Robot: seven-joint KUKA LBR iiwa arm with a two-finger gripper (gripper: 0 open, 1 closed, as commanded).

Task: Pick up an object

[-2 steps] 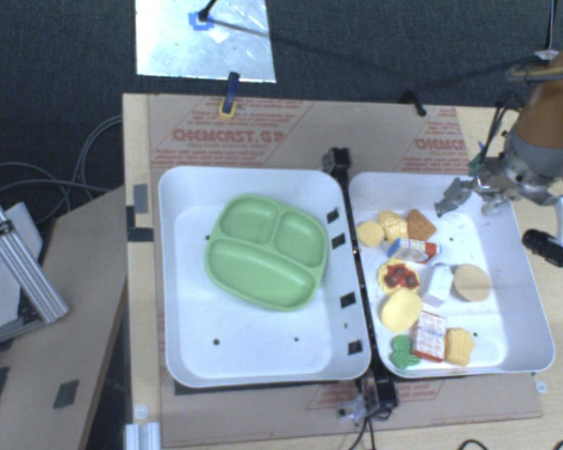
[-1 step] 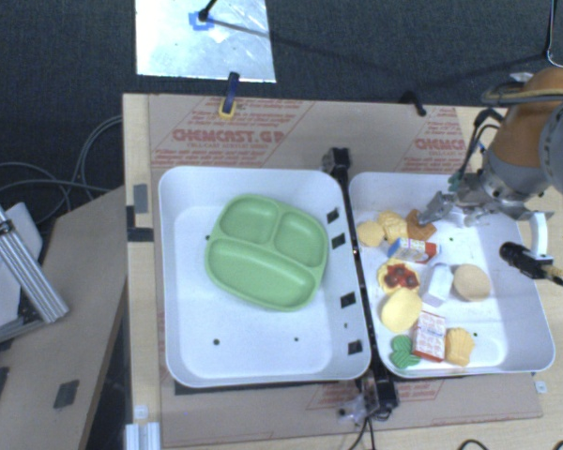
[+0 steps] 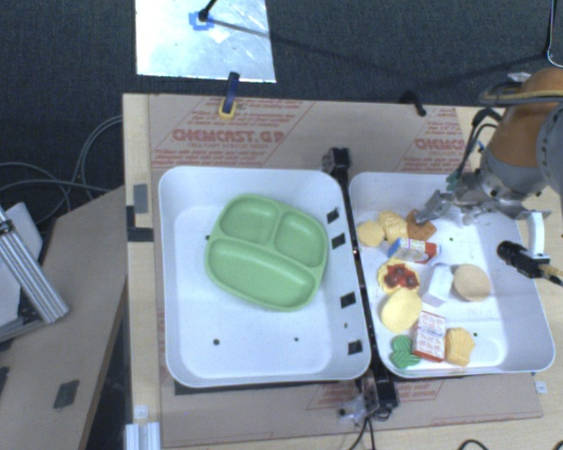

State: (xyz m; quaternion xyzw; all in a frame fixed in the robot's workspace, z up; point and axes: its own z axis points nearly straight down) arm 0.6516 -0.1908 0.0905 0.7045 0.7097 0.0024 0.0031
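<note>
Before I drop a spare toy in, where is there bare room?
Left bin: bare floor all around the green divided plate, widest toward its near edge. Right bin: crowded with toy food through the middle, with the claw at its far end; only the near right corner lies bare.

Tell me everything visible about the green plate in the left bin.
The green plate is a pale green divided tray, plastic by its look, with rounded corners and three compartments: two small ones at the far side, one long one nearer the camera. It lies flat and slightly turned on the floor of the left bin, apart from the walls, with nothing on it.
</note>
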